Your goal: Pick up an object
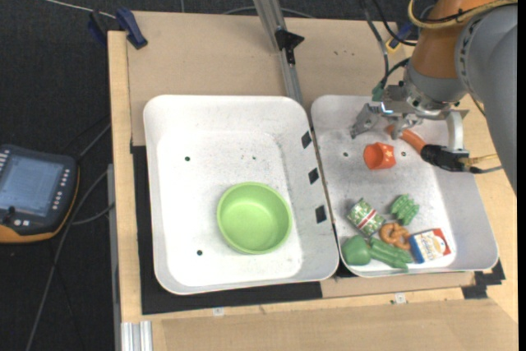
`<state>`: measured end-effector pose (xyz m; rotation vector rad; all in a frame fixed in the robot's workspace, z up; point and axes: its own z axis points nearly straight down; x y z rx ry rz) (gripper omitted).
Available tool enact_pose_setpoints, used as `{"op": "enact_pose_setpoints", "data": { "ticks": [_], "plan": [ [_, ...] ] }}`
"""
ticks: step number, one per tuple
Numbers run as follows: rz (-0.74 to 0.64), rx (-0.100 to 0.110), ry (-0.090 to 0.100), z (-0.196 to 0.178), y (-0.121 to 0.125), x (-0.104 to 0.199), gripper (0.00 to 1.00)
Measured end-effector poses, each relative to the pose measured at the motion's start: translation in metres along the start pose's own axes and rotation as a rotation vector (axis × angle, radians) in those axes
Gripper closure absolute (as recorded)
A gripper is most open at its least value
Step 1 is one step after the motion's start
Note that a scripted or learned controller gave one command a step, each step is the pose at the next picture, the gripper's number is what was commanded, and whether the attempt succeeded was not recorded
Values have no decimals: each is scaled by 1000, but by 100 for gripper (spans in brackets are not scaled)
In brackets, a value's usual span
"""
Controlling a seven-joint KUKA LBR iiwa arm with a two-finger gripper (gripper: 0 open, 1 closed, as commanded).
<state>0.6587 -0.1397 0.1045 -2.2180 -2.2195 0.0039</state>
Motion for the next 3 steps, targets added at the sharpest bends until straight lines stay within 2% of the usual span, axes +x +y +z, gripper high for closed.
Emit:
{"op": "enact_pose_setpoints", "data": {
  "ticks": [1, 2, 3],
  "plan": [
    [0, -4, -1, 9, 0, 0, 0],
    [0, -7, -2, -2, 1, 0, 100],
    [0, -9, -2, -47, 5, -5, 100]
  ]
}}
